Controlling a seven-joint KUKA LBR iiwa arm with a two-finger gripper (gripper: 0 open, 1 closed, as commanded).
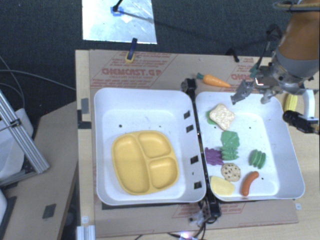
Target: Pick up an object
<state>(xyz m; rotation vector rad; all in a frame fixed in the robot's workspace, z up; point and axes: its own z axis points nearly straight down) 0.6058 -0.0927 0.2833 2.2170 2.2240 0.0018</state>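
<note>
Camera view: gripper (253, 91) open, nothing between its fingers, poised over the right bin's (290, 149) far edge. Cracker (221, 116) lies nearest, below-left. Pick judged not started.

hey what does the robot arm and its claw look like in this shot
The arm is a thick rounded body with an orange-tan band above a grey wrist section. Below it sits a grey metal claw with two dark fingers. Thin black cables run alongside the arm near the wrist.
</note>
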